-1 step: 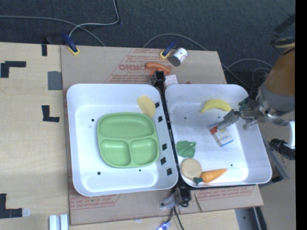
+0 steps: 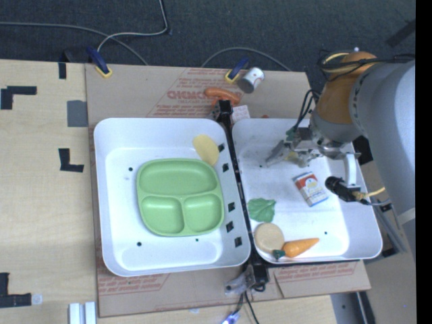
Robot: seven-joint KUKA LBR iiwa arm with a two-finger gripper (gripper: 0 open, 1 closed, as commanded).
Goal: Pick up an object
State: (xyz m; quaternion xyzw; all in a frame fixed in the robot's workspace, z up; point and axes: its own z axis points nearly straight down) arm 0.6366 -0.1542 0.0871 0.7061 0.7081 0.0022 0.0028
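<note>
Two white bins side by side on worktop. Left bin (image 2: 108, 181): green divided plate (image 2: 180, 196), yellow lemon-like piece (image 2: 206, 148) at its upper right. Right bin (image 2: 358, 241): pincer (image 2: 278, 154) low near top-centre, fingers apart, gripping nothing. Small red-white carton (image 2: 310, 187) near, lower right of it — green leaf (image 2: 261, 208), beige round piece (image 2: 268, 237), carrot (image 2: 300, 247) along front. Arm overhangs bin's rt side.

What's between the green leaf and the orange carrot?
In the camera view, a round beige piece lies between the green leaf and the orange carrot, touching the carrot.
</note>
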